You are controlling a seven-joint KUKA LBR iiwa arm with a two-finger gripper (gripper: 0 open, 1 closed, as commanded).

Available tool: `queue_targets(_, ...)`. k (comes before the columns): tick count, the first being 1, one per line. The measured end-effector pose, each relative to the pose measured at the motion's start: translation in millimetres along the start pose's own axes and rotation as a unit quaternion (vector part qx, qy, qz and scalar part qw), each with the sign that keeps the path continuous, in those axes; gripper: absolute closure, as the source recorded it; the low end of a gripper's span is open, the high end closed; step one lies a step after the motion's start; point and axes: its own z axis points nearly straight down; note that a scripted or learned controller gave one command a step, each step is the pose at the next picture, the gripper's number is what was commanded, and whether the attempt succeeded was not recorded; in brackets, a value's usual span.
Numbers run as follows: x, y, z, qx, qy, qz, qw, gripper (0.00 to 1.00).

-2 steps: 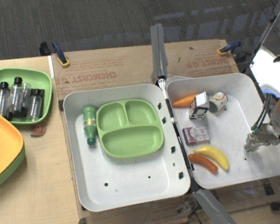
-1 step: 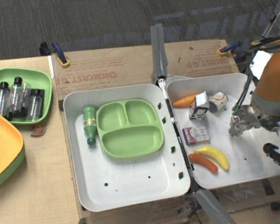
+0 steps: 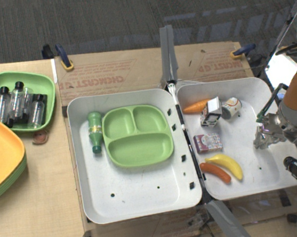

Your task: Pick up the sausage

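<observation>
The orange-red sausage (image 3: 215, 171) lies near the front edge of the right white bin (image 3: 253, 183), toward its front-left corner, touching the curved yellow banana (image 3: 227, 164) just behind it. The metal two-finger gripper (image 3: 265, 137) hangs at the bin's right edge, well apart from the sausage — whether its claw is wide or narrow I cannot tell. In the left white bin (image 3: 136, 197) a green three-compartment plate (image 3: 137, 135) sits beside a green bottle (image 3: 95, 131) along the left wall.

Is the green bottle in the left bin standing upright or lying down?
Lying down: the green bottle rests on its side beside the green divided plate.
</observation>
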Motion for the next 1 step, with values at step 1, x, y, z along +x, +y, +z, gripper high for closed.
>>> queue_targets(1,-19.2,-28.5,-0.4,0.000,0.000,-0.055,0.9985,1.00)
